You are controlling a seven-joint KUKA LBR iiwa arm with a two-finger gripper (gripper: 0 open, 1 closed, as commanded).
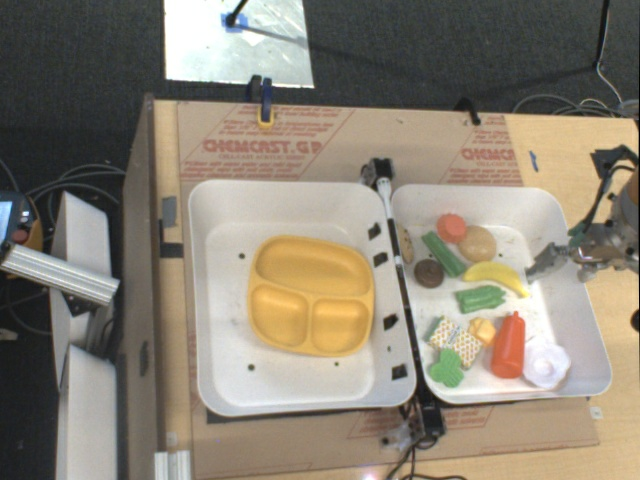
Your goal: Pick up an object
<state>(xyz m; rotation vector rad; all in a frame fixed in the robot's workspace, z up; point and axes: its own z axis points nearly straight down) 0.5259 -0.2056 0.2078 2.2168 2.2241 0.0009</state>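
No single object is named by the task, so any item in the right bin [580, 313] may be taken as the candidate; the nearest to the tool is the yellow toy banana [497, 276], which lies just right of the bin's middle, with a green pepper-like piece [478, 296] just below it and a beige round item [478, 243] above it. Further up sits an orange-red round piece [452, 227], and a green cucumber-like stick [442, 253] is laid slantwise beside a dark brown disc [429, 273]; toward the near edge are seen a red bottle [508, 346], a white cup-like object [546, 366], a small yellow lump [482, 329], a checked block [462, 346] and a green leafy piece [447, 370].

The gripper [545, 260] is held over the bin's right side, its tip near the banana but apart from it; nothing is seen between its fingers, and whether they are spread or pressed together cannot be told (the tip is small and blurred at this slant).

The left bin [215, 298] is occupied by a yellow divided plate [310, 295], which plays no evident part in the pick.

By this evidence the task is judged to be at its early stage: an approach is in hand, no object is grasped or raised, and the descent, closing and lift are all left to be done.
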